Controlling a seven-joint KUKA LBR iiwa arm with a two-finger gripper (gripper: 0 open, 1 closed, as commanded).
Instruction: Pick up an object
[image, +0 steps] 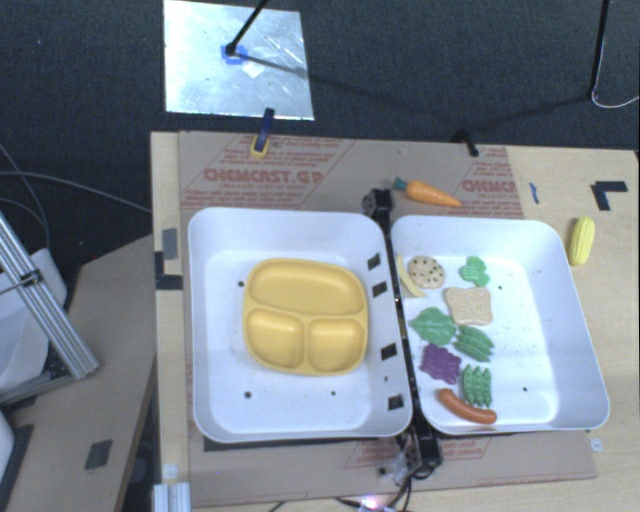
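1. We are seeing toy foods lying in the right bin (570, 340), right of centre: a cookie (425, 271), a bread slice (468, 306) and a sausage (466, 407).
2. A yellow tray (305, 315) is sitting in the left bin (215, 330).
3. A carrot (430, 193) and a corn cob (581, 241) are lying outside the bins.
4. We are unable to tell the pincer's state.

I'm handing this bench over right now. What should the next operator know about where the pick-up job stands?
Toy food sits in the right bin: cookie, bread slice, green leafy pieces, purple piece, hot dog.
The left bin holds a yellow divided plate.
A carrot and a corn cob lie on the bench beside the bins.
Done: nothing is lifted yet.
Left: choose an object, grasp it, raise it.
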